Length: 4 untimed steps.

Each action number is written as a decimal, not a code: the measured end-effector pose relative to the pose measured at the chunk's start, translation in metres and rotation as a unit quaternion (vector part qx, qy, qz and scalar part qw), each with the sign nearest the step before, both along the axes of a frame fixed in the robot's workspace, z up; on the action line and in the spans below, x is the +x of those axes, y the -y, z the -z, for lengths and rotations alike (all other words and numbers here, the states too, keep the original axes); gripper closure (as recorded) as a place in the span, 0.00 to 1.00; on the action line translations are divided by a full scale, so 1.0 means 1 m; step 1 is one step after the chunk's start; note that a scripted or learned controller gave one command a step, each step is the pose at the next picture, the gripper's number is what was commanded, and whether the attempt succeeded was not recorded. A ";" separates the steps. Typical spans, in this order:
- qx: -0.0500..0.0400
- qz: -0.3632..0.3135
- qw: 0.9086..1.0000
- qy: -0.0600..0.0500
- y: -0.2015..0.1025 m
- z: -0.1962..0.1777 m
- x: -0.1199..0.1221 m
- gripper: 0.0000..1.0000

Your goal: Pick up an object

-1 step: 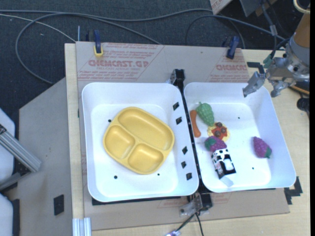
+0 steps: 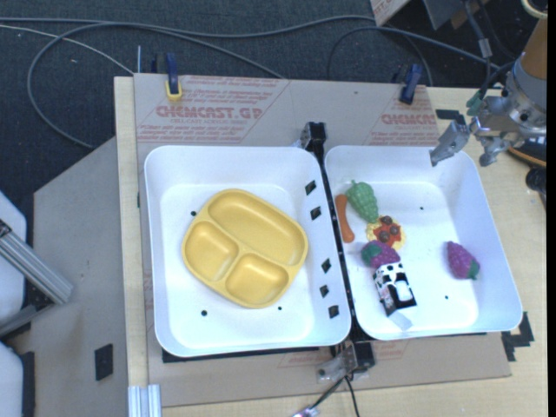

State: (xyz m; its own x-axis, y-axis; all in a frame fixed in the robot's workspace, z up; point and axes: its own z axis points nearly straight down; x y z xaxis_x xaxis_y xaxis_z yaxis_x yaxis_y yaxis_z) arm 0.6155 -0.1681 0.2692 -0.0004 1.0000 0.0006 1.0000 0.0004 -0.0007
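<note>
My fingers (image 2: 469,140) hang spread and holding nothing above the far right corner of the shallow white right-hand bin (image 2: 495,233), so I judge I am at the approach step with nothing picked yet. Inside that bin, the purple plastic grape bunch (image 2: 461,260) lies alone toward the right wall with bare floor around it, while the green leafy toy vegetable (image 2: 363,200), orange toy carrot (image 2: 346,219) and black-and-white toy cow (image 2: 394,287) crowd near the left wall. The next move likely calls for coming down over the grapes, minding the near right rim.
</note>
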 end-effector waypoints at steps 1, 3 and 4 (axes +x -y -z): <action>0.001 0.001 1.000 -0.003 0.006 0.059 -0.006 0.00; 0.001 0.000 1.000 -0.003 0.000 0.150 -0.010 0.00; 0.000 0.000 1.000 0.001 0.001 0.135 -0.007 1.00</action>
